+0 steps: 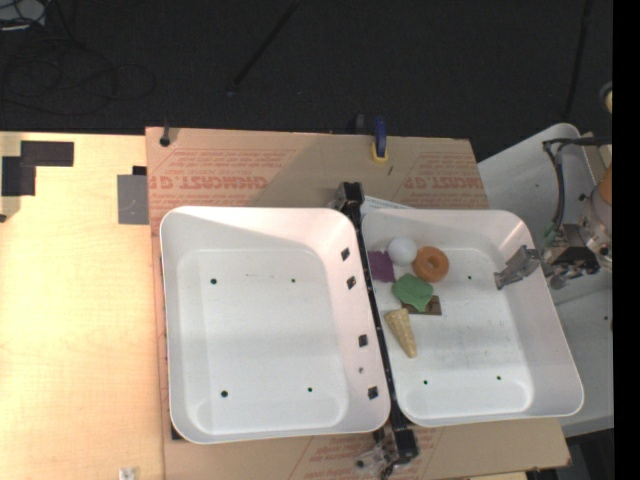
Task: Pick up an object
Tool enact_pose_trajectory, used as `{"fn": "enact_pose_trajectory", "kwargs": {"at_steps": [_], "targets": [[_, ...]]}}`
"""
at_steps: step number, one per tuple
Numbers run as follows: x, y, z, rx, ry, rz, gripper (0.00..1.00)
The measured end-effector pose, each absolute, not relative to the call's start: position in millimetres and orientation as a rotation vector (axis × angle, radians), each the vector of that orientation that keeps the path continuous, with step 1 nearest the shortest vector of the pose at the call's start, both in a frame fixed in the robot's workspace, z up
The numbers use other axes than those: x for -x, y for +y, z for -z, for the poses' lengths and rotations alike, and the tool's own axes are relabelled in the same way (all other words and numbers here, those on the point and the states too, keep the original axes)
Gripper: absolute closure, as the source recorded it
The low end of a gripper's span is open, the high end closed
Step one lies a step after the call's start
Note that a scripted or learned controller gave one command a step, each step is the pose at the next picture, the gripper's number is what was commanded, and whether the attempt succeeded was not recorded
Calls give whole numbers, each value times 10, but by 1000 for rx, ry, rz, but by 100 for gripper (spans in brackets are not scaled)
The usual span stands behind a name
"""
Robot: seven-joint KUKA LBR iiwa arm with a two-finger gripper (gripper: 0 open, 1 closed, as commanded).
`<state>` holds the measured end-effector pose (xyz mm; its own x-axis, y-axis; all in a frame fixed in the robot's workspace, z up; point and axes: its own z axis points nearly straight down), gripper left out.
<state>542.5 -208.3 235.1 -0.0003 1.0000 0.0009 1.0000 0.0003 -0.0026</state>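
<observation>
Several small objects lie at the left side of the right bin [520,388]: a purple piece [381,264], a white ball [402,250], an orange ring [431,263], a green lump [412,290] on a small brown piece [434,307], and a yellowish cone [402,330]. My gripper [518,266] hangs over the right edge of this bin, well to the right of the objects. Nothing is between its fingers.
The left bin [200,408] sits beside the right one, with a black divider [362,298] between them. Both rest on a cardboard sheet [250,168]. A pale wooden bench surface [70,318] lies to the left. A blue clamp [379,138] stands at the back.
</observation>
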Motion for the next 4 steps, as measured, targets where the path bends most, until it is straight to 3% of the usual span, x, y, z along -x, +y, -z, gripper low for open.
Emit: {"fn": "enact_pose_trajectory", "kwargs": {"at_steps": [1,2,3,4], "targets": [[-5426,-2086,-2449,2218,-2220,-2,100],[-4758,-1603,-1832,2213,-2210,-7,100],[-4794,-1639,-1965,2222,-2214,-3,100],[-4767,-725,-2768,2212,-2233,7,100]]}}
